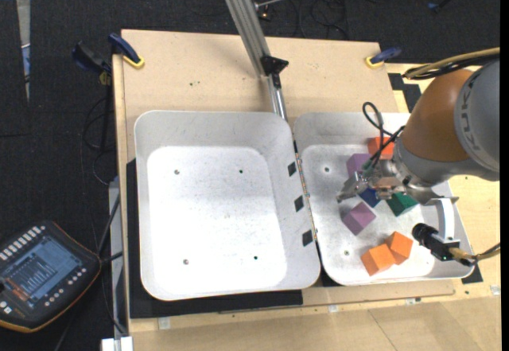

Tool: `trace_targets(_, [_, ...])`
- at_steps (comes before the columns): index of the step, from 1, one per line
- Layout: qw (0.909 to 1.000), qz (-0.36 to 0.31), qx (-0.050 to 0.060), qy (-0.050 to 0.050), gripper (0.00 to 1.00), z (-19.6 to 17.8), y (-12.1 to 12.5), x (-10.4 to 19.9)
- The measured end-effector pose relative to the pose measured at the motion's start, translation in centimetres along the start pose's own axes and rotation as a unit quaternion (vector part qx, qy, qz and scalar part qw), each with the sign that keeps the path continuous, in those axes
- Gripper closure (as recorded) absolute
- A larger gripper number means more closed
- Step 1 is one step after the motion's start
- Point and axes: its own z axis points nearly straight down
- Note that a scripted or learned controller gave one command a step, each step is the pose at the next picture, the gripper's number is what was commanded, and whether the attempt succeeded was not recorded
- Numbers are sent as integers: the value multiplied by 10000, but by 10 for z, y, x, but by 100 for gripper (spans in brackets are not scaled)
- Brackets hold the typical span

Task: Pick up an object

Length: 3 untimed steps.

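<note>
My gripper [362, 186] reaches down into the right bin [326, 246] from the right, its tip low among a cluster of blocks. A purple block [358, 216] lies just below the tip and a dark blue block [369, 198] sits right beside it. A green block [402, 203] rests to the right, partly under the wrist. Another purple block [358, 162] and an orange-red block [377, 147] lie behind the gripper. Two orange blocks [388, 252] sit near the bin's front. The arm hides whatever lies between the gripper's tips.
The left bin [159, 134] lies beside the right one. A slanted metal pole [246, 19] crosses the back of the bench. Blue-and-yellow clamps [123, 51] hold the board's rear corners. A pendant [40, 274] lies on the floor at the lower left.
</note>
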Motion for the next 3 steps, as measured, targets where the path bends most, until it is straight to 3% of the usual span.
trace_targets(1, [10000,-3,-8,-5,100,-9,1,0])
trace_targets(2, [9999,-11,109,30,100,-53,8,1])
trace_targets(3, [10000,-17,81,23,100,-116,15,2])
